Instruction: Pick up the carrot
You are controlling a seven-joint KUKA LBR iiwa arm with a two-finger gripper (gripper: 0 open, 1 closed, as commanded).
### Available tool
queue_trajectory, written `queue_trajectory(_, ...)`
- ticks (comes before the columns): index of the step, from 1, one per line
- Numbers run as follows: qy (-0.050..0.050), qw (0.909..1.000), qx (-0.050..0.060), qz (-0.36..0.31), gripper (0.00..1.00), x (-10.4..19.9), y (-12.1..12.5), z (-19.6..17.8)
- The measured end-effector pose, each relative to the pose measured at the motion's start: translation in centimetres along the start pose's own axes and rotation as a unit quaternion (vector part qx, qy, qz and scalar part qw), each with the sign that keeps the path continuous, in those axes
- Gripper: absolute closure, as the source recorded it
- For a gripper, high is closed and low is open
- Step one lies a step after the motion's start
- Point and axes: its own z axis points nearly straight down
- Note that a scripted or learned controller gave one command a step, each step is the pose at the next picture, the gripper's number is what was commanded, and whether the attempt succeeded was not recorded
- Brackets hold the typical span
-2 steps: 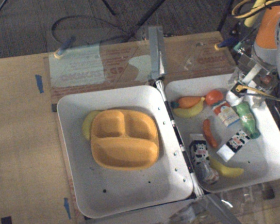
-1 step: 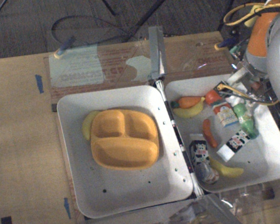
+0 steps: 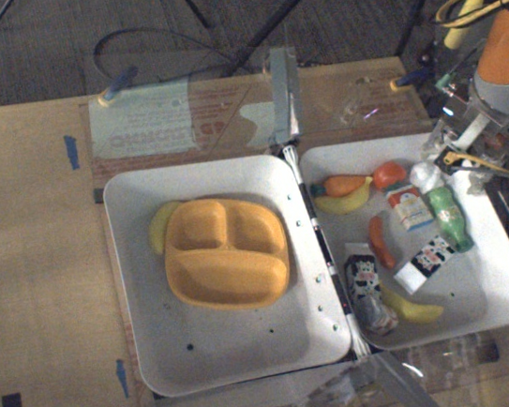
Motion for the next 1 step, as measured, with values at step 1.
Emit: queue_trajectory(1, 0.018, 0.9931, -0.007, 0.115, 0.00, -2.29, -2.53, 4.16)
